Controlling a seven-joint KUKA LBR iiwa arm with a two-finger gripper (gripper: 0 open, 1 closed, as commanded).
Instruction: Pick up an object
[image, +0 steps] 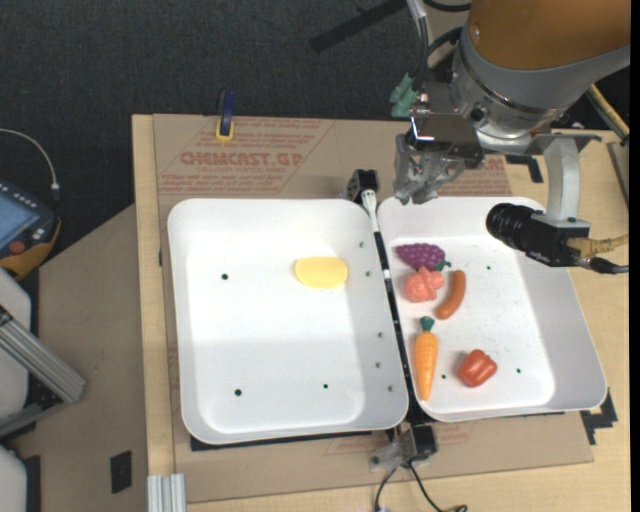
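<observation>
The right bin (560, 330) holds purple grapes (421, 255), a pink fruit (422, 286), an orange-red sausage (453, 294), a carrot (426, 361) and a red pepper (477, 368). A yellow lemon-like piece (321, 272) lies in the left bin (220, 330). My gripper (418, 190) hangs over the back left corner of the right bin, above and behind the grapes, with nothing visibly between its fingers.
A black camera-like unit (525, 232) on a bracket juts over the right bin's back right. Both bins rest on a cardboard sheet (250, 150). A blue and yellow clip (226, 122) sits at the cardboard's back edge.
</observation>
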